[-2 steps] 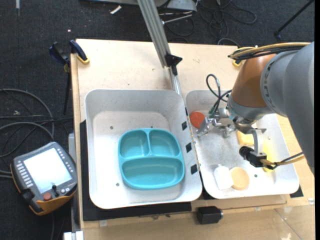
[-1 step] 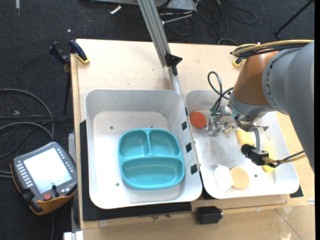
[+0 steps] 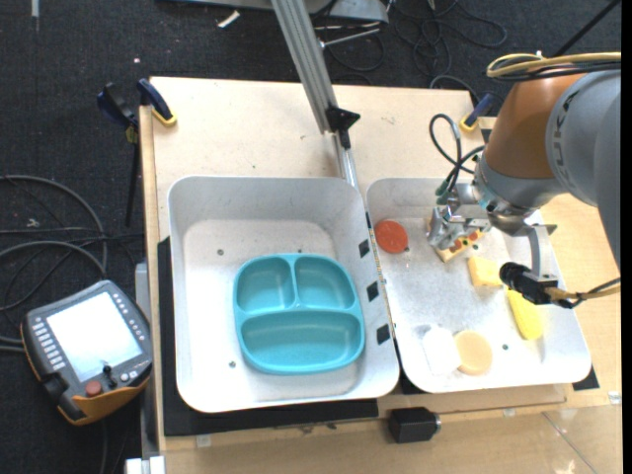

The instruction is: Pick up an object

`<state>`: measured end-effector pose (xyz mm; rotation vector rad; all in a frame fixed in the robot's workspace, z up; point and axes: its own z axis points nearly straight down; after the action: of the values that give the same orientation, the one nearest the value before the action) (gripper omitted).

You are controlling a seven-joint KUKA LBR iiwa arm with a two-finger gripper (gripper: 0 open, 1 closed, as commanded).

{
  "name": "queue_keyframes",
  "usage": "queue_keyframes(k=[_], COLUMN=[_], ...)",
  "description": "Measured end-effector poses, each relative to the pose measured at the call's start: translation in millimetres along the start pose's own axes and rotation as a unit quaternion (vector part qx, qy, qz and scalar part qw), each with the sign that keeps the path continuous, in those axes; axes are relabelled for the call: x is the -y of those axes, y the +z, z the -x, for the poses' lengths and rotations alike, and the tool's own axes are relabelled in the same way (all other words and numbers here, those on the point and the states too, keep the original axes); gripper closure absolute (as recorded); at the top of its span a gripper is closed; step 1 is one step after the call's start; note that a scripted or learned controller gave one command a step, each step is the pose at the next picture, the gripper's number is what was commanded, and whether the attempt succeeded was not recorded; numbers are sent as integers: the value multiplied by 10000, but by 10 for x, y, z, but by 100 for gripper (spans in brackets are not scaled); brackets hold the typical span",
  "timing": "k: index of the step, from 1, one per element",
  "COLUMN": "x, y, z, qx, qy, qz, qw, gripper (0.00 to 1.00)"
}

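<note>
Camera view, by size: bench, right bin, end effector low inside it, whether clamped I cannot tell. Small orange-and-white piece beneath looks light, rigid; pinch its short sides.

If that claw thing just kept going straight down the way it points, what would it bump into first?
Probably the small orange-and-white object right beneath the gripper in the right bin. Depth is hard to judge from above.
</note>
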<state>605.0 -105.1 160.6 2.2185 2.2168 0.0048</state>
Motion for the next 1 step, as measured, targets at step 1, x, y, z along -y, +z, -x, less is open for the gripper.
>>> queue_keyframes(k=[1], x=[75], y=[-511], z=[-40], qx=[-3], qy=[-15], qz=[-3], qw=[10000], gripper=[100])
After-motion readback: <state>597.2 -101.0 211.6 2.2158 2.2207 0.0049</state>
